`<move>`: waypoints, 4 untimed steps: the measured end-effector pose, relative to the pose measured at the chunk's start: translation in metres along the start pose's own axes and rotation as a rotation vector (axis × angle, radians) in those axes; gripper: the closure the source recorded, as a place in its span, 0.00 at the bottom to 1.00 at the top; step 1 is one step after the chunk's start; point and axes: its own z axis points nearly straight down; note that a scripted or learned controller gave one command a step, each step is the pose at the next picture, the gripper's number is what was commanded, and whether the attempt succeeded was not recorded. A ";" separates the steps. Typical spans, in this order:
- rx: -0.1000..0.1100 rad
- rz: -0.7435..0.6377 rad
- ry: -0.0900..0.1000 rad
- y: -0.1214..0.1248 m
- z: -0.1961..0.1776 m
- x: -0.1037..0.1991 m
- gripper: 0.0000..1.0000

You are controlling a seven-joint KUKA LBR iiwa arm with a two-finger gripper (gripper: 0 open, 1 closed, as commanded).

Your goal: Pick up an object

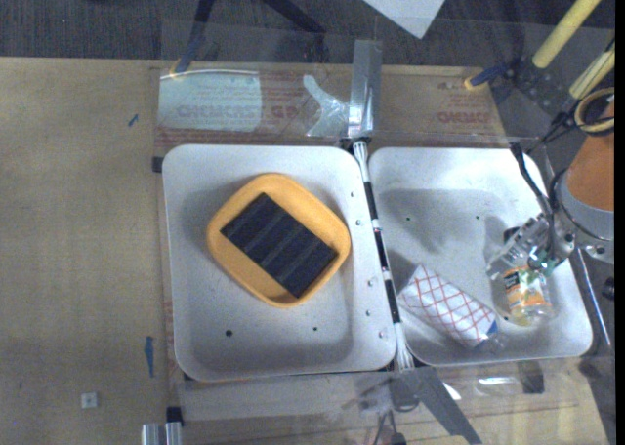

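A yellow pad with a black ribbed panel [278, 238] lies tilted in the left bin [190, 326]. In the right bin [439, 184] a red-and-white checkered paper tray [447, 304] rests near the front. A clear crinkled plastic packet with orange and green contents [524, 289] lies at the right side of that bin. My gripper [532, 238] hangs over the packet's upper end, reaching in from the right, with the orange band of the arm [593, 178] above it. The gripper's metal tip overlaps the shiny plastic.
A metal divider post [364, 92] stands behind the seam between the bins. Clear plastic wrap [327, 111] and taped cardboard lie behind the bins. Cables and a yellow pole [576, 14] crowd the back right corner. An office chair base stands on the carpet beyond.
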 end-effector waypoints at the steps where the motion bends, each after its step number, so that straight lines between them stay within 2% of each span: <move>1: -0.003 -0.247 -0.007 0.047 -0.019 -0.035 0.00; 2: -0.002 -0.374 -0.001 0.090 0.060 0.000 0.00; 3: -0.003 -0.111 -0.005 0.015 0.069 0.049 0.00; 4: -0.007 0.069 -0.010 0.086 0.090 0.002 0.00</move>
